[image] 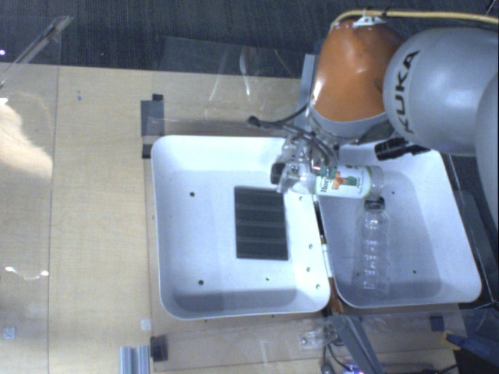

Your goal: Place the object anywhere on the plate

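Note:
A black ribbed rectangular plate [261, 222] lies flat in the middle of the left bin [179, 232]. My gripper [299, 171] hangs over the rim between the two bins, just above the plate's far right corner. It is shut on one end of a small white bottle [343, 182] with a green and orange label. The bottle lies level and sticks out to the right over the right bin [437, 232].
A clear plastic bottle [373, 244] lies lengthwise in the right bin, just below the held bottle. The arm's orange band [351, 68] and grey body cover the far right of the bench. Black clamps [153, 119] hold the left bin's corners.

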